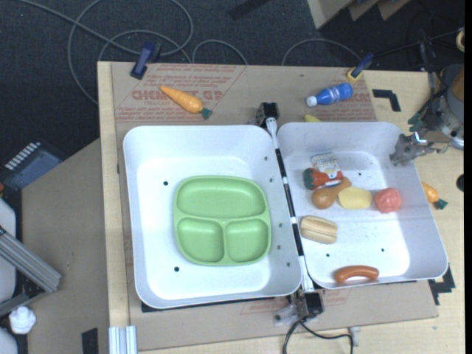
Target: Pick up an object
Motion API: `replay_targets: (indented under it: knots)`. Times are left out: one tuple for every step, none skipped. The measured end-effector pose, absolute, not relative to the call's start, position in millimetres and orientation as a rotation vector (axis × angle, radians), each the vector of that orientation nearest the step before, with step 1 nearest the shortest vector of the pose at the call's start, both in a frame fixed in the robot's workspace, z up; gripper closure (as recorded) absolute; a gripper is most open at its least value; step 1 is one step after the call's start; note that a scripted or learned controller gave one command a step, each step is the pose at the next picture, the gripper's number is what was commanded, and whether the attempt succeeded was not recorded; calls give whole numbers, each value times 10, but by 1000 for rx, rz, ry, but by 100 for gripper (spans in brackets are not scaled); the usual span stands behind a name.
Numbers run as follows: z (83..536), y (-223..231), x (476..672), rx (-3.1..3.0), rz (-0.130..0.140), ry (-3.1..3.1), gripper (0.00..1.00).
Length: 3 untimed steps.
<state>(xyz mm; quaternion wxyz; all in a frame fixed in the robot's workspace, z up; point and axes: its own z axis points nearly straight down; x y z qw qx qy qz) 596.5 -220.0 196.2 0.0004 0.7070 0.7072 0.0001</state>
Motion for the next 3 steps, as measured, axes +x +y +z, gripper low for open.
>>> replay_targets:
  knots:
    - [1979,-1582,6529,2217,3,2223,0]
    - [1844,-846,6170,2221,0,2225,0]
    - [1737,-1671,6661,2221,-2,2217,0]
